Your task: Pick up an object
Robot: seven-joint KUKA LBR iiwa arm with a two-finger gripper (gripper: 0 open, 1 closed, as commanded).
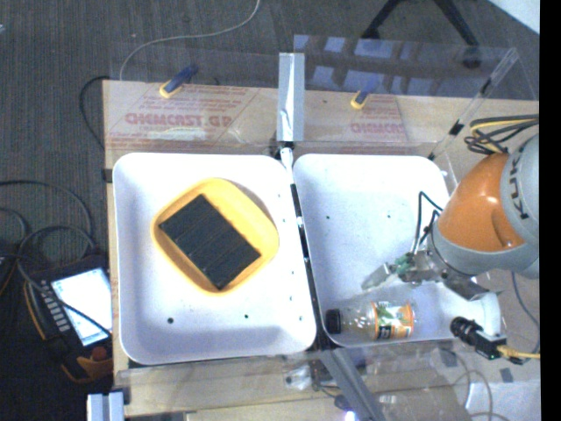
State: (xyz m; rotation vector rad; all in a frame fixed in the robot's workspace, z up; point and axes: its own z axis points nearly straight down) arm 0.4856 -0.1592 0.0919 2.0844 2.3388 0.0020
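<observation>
The arm [491,209] is in over the right bin [351,191], reaching from the right edge, and the gripper [394,270] hangs low in the front half, pointing toward the bin's middle. The pale tips at its end are too small and blurred to read, so whether they're spread or closed, I cannot tell. Nothing visible caught in them.

Here's the target, I'd say: a bottle [372,320] lying on its side right against the right bin's front wall, dark cap toward the front-left corner, orange label near its middle. Its long axis runs along that front wall, left to right. It sits just in front of the gripper, near but apart.

So the move looks like a short shift toward the front wall, then closing across the bottle's width.

Over in the left bin [149,323], a yellow dish [254,213] with a dark pad, well apart.
</observation>
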